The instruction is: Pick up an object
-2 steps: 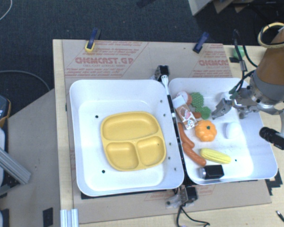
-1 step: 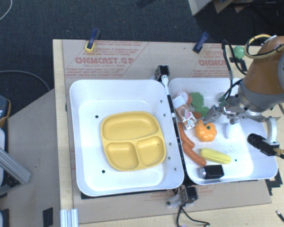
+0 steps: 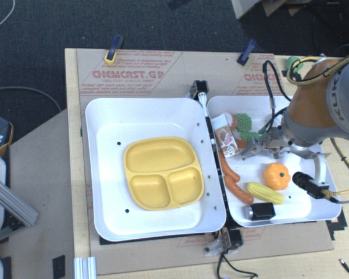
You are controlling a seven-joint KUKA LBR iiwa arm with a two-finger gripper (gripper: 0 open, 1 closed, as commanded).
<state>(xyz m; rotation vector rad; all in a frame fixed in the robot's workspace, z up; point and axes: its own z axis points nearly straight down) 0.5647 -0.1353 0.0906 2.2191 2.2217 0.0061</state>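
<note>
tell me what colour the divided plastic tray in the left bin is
Yellow; the divided plastic tray shows clearly in the camera view.

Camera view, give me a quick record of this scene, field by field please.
left bin: holds a yellow divided plate
right bin: orange, corn cob, two sausages, green toy, small carton, dark block
gripper: low over the right bin's upper half, near the carton and green toy
grasp: none visible
</note>
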